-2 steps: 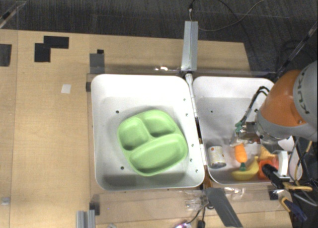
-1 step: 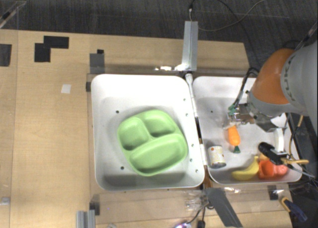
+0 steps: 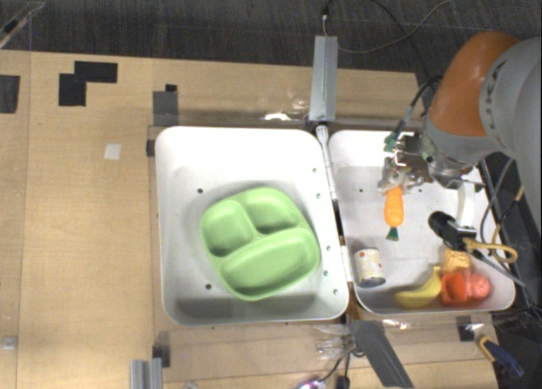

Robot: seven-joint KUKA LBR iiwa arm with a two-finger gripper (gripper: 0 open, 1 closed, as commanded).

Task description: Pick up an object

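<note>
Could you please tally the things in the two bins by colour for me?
Green: 1, the divided plate, in the left bin.
Orange: 1, the carrot.
Yellow: 1, the banana.
Red: 1, the red item.
White: 1, the small can.
Total: 5; a yellowish bit by the red item is too unclear to count.

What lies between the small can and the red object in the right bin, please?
In the camera view, the banana lies between can and red object.
</note>
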